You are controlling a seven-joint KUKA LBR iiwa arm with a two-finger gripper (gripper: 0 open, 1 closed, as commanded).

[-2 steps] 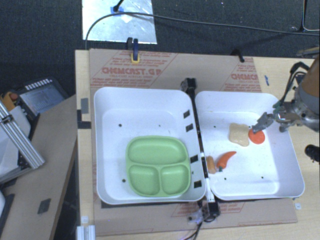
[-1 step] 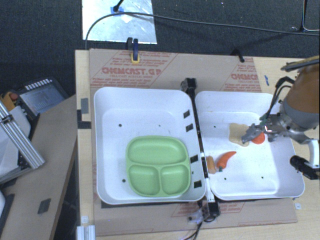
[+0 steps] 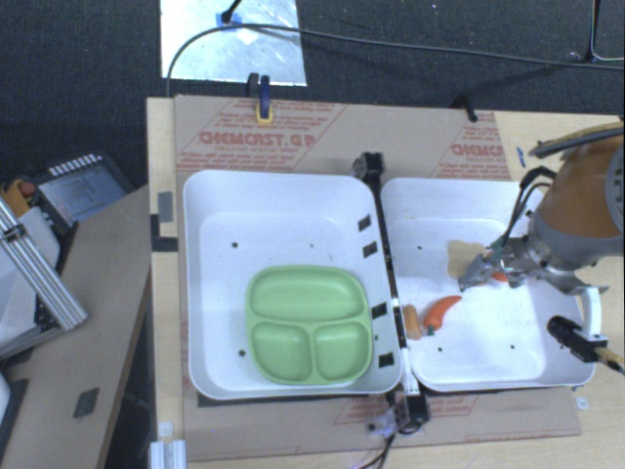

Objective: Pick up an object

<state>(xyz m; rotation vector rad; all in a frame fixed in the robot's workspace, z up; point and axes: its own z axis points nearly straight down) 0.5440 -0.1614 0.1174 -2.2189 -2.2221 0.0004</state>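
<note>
Orange object (image 3: 442, 309) lies in the right bin (image 3: 459, 374) near its left wall, small brown piece (image 3: 411, 321) beside it. Gripper (image 3: 476, 275) hovers just above-right; can't tell its state. Risk: closing off-target, missing, or nudging it into the wall.

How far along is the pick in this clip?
Done: the end effector is down inside the right bin, beside a tan piece. In hand: nothing visibly gripped. Left: grasping and lifting; the orange carrot lies on the bin floor, and the green tray sits in the left bin.
</note>
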